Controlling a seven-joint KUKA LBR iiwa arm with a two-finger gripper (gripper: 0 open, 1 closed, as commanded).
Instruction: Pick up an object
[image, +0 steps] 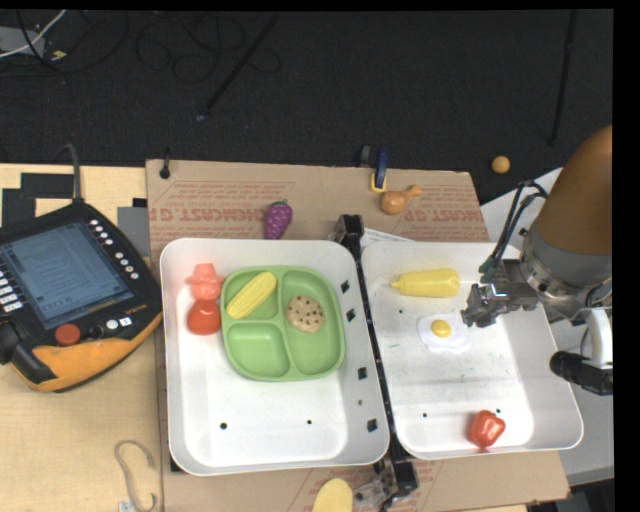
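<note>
Hovering end effector (474, 312) just beside fried egg (441, 330).

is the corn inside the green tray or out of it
Inside: the corn lies in the green tray's upper-left compartment.

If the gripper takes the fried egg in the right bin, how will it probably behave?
The fried egg looks thin and lies flat on the right bin, so fingers may find little edge to pinch. It seems a light plastic toy, likely to slide if pushed. Being flat, it should not roll.
</note>
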